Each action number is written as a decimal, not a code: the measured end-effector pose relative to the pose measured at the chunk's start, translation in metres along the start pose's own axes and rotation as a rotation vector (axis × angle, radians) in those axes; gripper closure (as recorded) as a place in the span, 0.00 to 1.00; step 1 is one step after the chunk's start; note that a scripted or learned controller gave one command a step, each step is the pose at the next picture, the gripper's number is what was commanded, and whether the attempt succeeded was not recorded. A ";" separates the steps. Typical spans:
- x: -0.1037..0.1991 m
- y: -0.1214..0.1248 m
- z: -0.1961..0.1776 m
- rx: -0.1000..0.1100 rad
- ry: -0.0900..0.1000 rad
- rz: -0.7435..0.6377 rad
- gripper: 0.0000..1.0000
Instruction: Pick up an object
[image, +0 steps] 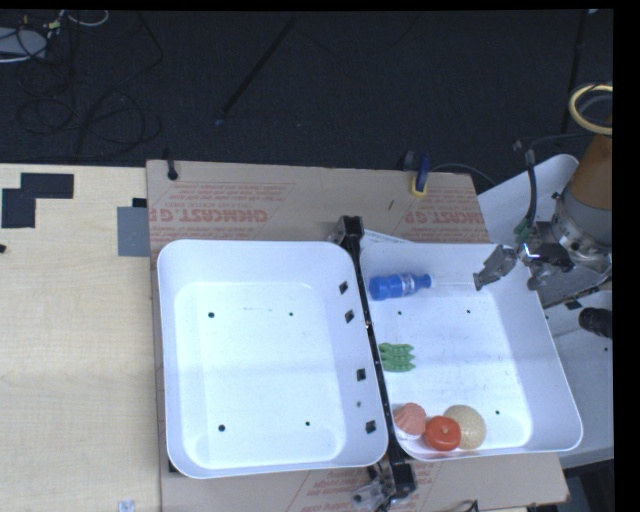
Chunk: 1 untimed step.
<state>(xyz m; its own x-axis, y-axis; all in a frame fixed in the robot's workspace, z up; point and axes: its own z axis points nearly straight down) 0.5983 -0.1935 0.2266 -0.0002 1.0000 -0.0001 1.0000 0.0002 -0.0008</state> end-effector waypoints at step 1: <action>-0.021 -0.077 0.079 0.012 0.004 0.005 0.00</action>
<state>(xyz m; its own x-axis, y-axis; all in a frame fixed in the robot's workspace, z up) 0.5209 -0.2143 0.1473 0.0048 1.0000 0.0040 0.9999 -0.0047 -0.0133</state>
